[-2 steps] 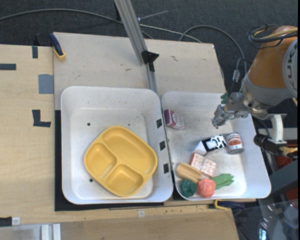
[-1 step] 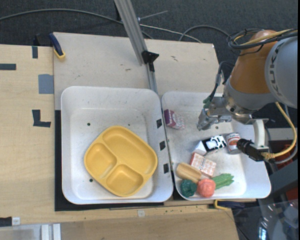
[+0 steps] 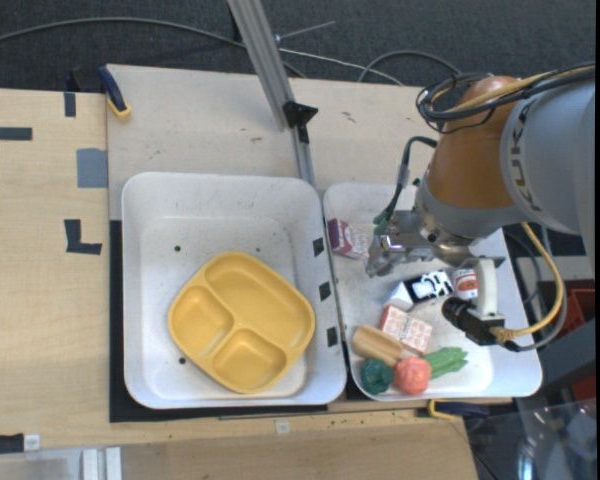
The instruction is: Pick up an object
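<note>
- Grey gripper (image 3: 385,258) low in right bin (image 3: 515,373), w/ small items; can't tell jaw state.
- Nothing lifted yet; pick still to do.
- Yellow tray (image 3: 242,320) sits in left bin (image 3: 155,218).

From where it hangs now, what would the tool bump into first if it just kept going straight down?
Probably the bare floor of the right bin, just beside the purple packet. The tool points down there, though depth is hard to judge from above.

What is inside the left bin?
A yellow divided tray lies alone in the left bin, toward its front. Whatever sits beneath the tray is covered and cannot be seen.
</note>
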`<action>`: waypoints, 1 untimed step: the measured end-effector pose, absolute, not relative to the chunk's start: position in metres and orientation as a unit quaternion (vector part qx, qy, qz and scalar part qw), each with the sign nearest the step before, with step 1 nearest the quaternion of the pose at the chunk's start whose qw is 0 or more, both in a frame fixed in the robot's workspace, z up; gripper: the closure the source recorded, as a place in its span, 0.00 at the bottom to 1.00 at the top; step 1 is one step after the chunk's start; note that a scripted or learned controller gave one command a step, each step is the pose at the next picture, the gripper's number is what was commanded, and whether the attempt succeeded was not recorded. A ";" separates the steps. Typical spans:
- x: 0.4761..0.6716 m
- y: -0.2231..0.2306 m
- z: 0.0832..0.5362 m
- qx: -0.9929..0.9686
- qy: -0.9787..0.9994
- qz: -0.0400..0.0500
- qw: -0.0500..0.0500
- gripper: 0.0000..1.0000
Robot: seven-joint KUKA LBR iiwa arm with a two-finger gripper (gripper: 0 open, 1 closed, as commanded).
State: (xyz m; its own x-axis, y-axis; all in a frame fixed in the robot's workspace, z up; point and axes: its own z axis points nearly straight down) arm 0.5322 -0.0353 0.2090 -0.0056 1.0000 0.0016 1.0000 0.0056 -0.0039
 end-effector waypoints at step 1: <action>0.527 0.017 0.221 -0.704 -0.710 0.000 0.001 1.00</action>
State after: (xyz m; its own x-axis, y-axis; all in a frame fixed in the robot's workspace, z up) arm 0.5274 0.0172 0.2213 -0.0080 1.0000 0.0021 1.0000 0.0080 -0.0010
